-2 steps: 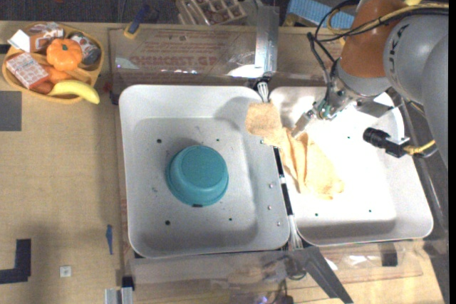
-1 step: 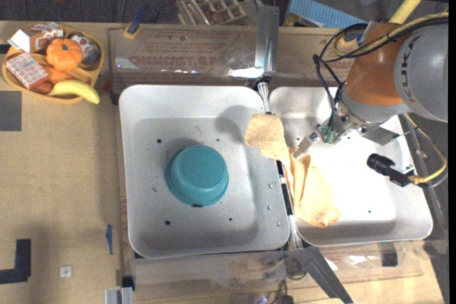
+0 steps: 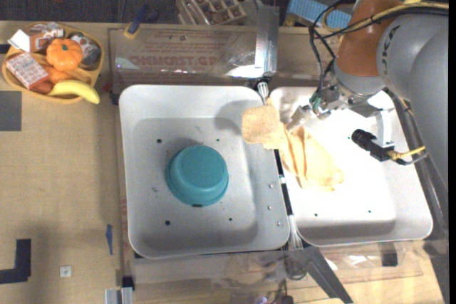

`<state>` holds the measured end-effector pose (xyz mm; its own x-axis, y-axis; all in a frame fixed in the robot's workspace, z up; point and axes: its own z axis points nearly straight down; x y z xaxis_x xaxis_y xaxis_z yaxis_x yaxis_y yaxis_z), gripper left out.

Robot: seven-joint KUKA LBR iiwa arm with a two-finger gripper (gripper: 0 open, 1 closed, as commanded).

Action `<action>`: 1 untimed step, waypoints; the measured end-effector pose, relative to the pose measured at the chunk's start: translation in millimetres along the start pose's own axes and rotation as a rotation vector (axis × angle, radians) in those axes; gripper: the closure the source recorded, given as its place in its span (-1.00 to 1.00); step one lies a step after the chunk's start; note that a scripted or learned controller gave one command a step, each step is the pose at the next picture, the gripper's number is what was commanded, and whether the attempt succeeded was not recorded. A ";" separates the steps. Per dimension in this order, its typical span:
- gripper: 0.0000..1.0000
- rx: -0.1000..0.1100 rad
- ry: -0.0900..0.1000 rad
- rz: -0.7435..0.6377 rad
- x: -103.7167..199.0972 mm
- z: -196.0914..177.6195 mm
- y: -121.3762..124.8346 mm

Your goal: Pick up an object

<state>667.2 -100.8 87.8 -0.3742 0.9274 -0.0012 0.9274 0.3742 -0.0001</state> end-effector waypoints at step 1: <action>-1.00 -0.007 -0.004 -0.201 19.0 -1.1 -39.5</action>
<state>623.4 -98.0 88.8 -0.5516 0.8341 -0.0055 0.8341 0.5516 0.0067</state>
